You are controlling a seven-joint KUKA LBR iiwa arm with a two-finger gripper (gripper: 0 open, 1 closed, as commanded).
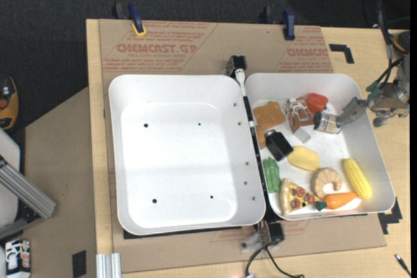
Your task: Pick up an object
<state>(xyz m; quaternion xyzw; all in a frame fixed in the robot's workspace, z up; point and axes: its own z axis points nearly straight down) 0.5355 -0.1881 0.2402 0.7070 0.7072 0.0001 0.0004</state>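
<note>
Carrot (340, 200), pizza slice (296, 194), corn cob (357, 178) and lemon (303, 157) listed in right bin (378, 159); my pincer (345, 115) near the far-right wall, grip state indeterminable; nothing visibly picked, whole lift outstanding.

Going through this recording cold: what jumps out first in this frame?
The right bin draws the eye: it is crowded with toy food, with an ear of corn, a carrot and a pizza slice along its near side. The left bin is a broad white expanse beside it. The gripper reaches in from the right over the right bin's far side.
</note>
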